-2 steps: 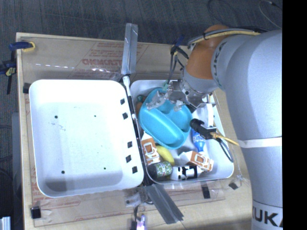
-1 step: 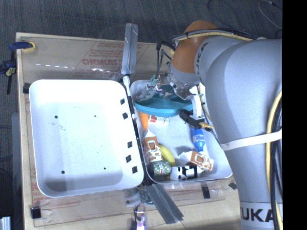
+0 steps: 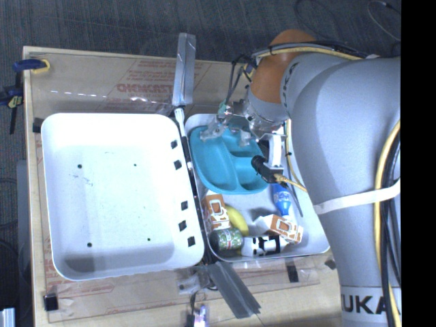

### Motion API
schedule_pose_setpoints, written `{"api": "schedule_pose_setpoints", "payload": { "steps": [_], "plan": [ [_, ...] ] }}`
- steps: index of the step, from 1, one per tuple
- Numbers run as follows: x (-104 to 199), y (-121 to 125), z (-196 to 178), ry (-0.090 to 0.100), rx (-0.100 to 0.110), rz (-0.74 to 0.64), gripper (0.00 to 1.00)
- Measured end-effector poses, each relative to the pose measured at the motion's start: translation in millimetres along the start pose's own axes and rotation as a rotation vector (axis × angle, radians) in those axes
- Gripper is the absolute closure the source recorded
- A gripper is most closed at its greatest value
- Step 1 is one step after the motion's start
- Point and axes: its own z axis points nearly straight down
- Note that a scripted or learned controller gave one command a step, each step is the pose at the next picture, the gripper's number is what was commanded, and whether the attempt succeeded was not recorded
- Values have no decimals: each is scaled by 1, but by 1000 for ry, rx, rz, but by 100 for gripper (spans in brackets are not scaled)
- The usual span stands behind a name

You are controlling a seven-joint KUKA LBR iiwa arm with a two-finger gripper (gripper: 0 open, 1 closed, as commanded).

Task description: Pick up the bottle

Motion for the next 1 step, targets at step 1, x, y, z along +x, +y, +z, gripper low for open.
{"api": "schedule_pose_setpoints", "payload": {
  "steps": [1],
  "plan": [
    [3, 4, -16, 2, -10, -9, 100]
  ]
}}
